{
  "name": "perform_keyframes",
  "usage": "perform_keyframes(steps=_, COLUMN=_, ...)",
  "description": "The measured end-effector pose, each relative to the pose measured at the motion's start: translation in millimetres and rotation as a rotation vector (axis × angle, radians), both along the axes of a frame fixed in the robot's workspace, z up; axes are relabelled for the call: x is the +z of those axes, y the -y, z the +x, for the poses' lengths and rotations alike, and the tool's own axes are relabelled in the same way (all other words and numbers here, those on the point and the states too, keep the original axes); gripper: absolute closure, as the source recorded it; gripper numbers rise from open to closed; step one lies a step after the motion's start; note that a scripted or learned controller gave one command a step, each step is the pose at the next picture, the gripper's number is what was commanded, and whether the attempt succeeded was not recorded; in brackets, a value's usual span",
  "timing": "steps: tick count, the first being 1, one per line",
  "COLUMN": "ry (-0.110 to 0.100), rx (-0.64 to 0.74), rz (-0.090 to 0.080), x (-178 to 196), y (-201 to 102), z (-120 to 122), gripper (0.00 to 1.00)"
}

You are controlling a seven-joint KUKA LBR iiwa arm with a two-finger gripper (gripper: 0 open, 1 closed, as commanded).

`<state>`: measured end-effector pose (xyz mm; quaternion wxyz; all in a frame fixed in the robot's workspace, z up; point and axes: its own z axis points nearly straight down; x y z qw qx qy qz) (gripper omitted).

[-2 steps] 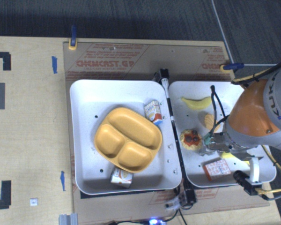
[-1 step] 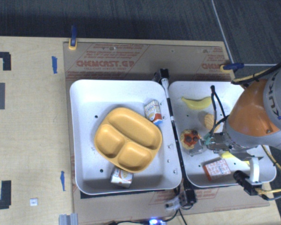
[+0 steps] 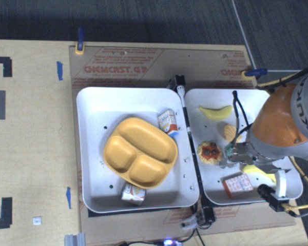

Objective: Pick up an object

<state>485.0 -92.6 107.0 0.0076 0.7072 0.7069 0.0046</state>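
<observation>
Camera view has the two white bins side by side on the desk [image 3: 31,152], and I'll place everything against the right bin [image 3: 292,191].

Inside that right bin: a yellow banana [image 3: 215,111] lies near the far edge, curved and a bit pale. Below it is a small tan, rounded piece [image 3: 229,132] I can't name for sure. Toward the bin's left wall sits a little round pizza-looking toy [image 3: 210,151], red and yellow on top. Near the bin's front edge is a red and white carton [image 3: 238,184] lying flat, and just beside it a second yellow item [image 3: 262,173], partly tucked under the arm, so its shape is hard to read.

The gripper [image 3: 235,155] sits low over the middle of the right bin, just beside the pizza toy and above the carton. The arm's grey and orange body covers most of it from this angle, so I honestly can't tell what state it's in or whether it has anything.

To the left of the right bin, the left bin [image 3: 90,137] carries a big yellow divided tray [image 3: 139,151] sitting tilted across its middle. A small white and red carton [image 3: 168,121] lies at the tray's far right corner, and a crumpled silvery packet [image 3: 133,194] lies at its near edge.
</observation>
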Motion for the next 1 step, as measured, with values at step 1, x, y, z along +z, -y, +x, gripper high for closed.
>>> perform_keyframes(steps=1, ry=0.0, rx=0.0, rz=0.0, x=0.0, y=0.0, z=-0.1, gripper=0.0)
